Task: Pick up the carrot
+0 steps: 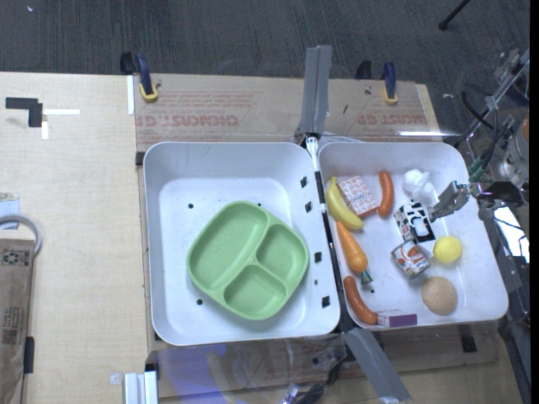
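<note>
Light wood table (76, 225) w/ cardboard sheet (253, 112) clamped under two white bins, dark floor behind. Claw (449, 200) over right bin (480, 310) near its right wall, can't tell opening, nothing visibly held. Carrot (352, 248) lies at that bin's left side, below banana (342, 206).

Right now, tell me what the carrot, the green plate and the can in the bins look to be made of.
Carrot: likely molded plastic, a toy; even orange, smooth, faint sheen.
Green plate: likely plastic; uniform matte pale green, three molded compartments, rounded rim.
Can: possibly metal with a printed red and white label; too small to be sure, and it could be a toy.
</note>
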Robot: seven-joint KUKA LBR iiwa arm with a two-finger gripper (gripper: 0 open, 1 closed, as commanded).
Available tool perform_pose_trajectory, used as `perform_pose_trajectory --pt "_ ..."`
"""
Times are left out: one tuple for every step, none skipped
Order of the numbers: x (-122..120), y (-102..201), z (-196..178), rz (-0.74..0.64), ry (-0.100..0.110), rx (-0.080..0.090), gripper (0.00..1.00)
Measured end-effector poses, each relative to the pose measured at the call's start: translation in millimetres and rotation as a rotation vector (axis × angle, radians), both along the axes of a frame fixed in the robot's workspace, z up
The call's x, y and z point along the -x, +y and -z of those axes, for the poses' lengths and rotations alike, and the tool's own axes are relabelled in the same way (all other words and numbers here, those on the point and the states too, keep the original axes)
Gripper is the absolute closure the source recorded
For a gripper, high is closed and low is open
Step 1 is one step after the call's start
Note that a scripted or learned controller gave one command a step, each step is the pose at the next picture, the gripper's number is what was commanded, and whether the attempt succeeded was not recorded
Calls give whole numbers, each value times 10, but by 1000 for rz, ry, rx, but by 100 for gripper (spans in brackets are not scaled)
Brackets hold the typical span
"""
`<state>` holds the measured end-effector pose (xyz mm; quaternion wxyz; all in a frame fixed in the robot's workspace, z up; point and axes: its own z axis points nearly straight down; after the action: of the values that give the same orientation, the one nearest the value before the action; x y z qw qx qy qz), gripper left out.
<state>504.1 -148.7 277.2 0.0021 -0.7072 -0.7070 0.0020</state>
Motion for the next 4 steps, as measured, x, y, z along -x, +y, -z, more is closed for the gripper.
perform_pose_trajectory --pt "0 0 0 0 0 0 0" --pt "265 870 882 -146 0 -1 0" --pt "264 869 881 -146 0 -1 0" --pt "252 1122 653 -11 -3 1 0"
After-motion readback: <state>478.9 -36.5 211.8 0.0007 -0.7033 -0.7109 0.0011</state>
